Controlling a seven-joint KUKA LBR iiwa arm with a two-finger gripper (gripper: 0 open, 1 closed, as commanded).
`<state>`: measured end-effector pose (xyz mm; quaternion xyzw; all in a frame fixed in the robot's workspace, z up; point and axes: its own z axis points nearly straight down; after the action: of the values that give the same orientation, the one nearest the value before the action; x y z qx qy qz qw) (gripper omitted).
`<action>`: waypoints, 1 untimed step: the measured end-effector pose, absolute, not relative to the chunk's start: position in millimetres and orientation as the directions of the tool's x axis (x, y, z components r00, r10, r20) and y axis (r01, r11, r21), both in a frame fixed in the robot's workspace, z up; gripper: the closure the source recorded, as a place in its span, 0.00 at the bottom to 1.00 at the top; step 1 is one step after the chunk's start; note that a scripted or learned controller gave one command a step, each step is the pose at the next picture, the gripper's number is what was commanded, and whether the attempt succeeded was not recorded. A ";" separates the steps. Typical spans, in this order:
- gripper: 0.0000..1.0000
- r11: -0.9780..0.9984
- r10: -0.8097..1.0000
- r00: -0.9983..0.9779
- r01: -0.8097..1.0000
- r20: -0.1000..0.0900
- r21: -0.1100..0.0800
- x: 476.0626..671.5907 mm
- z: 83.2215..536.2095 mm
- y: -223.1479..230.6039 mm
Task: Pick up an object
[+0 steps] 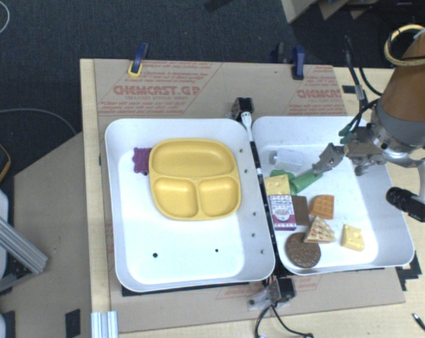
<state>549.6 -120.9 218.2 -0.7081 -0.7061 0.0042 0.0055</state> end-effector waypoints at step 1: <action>0.00 0.000 1.000 0.000 1.000 0.000 0.000 551.9 225.8 -120.6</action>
<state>551.9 -120.6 225.8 -0.7071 -0.7071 0.0001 0.0001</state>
